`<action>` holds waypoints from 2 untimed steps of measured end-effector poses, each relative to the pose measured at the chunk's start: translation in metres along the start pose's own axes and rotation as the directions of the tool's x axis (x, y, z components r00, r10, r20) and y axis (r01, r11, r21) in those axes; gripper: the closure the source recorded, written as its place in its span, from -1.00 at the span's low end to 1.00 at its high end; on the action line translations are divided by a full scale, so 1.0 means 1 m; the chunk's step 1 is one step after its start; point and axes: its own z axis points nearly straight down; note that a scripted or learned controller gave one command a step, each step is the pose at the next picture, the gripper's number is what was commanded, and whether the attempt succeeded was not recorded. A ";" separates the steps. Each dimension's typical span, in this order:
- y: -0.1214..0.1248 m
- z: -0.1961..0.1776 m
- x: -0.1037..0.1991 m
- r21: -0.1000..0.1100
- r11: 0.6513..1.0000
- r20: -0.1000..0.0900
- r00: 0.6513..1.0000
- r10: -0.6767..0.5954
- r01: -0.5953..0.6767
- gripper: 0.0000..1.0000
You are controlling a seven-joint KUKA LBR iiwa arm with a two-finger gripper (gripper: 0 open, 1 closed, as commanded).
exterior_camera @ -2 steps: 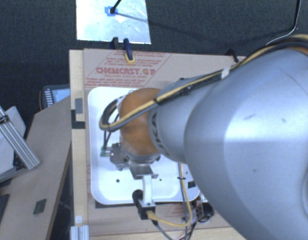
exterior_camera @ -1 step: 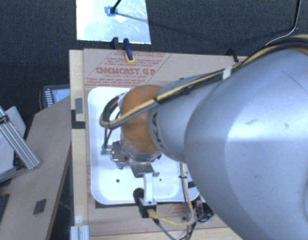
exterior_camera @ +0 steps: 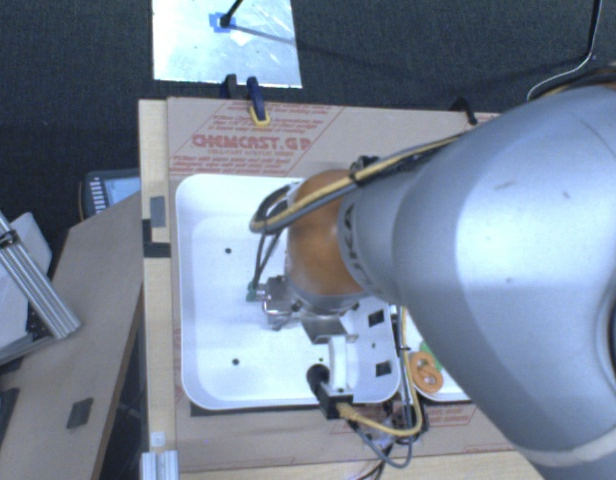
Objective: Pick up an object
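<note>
Dark carpet surrounds bench (exterior_camera: 158, 368) bearing white bin (exterior_camera: 203, 298).

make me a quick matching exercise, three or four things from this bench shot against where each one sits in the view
Things:
1. left bin
2. orange round object
3. arm's orange band
4. silver sheet

Places:
A. top of the view, beyond the bench
B. middle of the view, above the wrist
C. left half of the bench
D. low, just right of the wrist hardware

Pairs: 1-C, 2-D, 3-B, 4-A
</note>
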 end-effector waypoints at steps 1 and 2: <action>-0.028 -0.008 0.059 0.000 1.000 -0.004 1.000 -0.013 0.013 1.00; -0.023 -0.168 0.064 -0.017 1.000 -0.011 1.000 -0.011 0.010 1.00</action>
